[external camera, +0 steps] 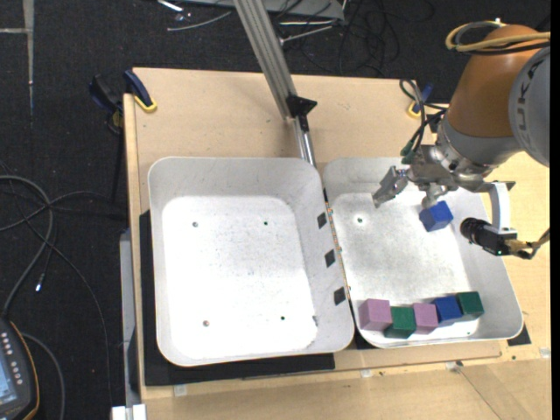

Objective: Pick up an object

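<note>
The arm (490, 86) comes in from the upper right of the frame, its orange band above the grey wrist, and its gripper (411, 195) hangs over the upper part of the right bin (350, 178). One grey finger (386, 187) sticks out toward the left, well apart from the other side of the tool, so the fingers stand spread. A blue cube (435, 215) shows just below the wrist, tilted, at the right-hand side of the gripper; it appears to lie against or under the second finger, and whether it is pinched or simply sits beside the tool cannot be told, since it is not seen between the two fingers. Along the lower rim of the right bin five more blocks lie in a row, touching or nearly so: a pink block (376, 313) at the left, then a green block (403, 320), a second pink block (425, 316), a dark blue block (449, 308) and a dark green block (471, 303) at the right end. The left bin (157, 234) fills the middle left of the frame beside the right one. A metal pole (267, 51) slants from the top centre down to the seam between the bins. Both bins rest on the wooden bench (219, 116).
</note>
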`<action>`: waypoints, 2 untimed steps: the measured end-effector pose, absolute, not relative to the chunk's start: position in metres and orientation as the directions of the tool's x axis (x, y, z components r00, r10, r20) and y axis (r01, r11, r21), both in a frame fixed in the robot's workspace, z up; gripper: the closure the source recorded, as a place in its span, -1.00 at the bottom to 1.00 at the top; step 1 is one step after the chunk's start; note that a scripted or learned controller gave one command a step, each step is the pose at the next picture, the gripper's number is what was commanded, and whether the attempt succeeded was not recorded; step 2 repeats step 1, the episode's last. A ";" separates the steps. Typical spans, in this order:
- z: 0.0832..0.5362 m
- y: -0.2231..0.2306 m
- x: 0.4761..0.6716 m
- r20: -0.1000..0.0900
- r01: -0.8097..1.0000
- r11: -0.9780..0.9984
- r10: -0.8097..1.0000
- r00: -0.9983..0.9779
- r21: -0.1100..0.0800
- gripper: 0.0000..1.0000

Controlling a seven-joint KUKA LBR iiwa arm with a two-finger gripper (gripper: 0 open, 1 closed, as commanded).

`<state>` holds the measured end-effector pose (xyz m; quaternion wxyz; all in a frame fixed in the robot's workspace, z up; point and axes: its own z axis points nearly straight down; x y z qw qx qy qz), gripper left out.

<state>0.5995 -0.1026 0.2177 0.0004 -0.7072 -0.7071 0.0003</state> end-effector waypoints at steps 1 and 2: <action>0.263 -0.152 0.598 -0.004 1.000 -0.004 1.000 0.004 0.006 -1.00; 0.263 -0.152 0.598 -0.004 1.000 -0.004 1.000 0.004 0.006 -1.00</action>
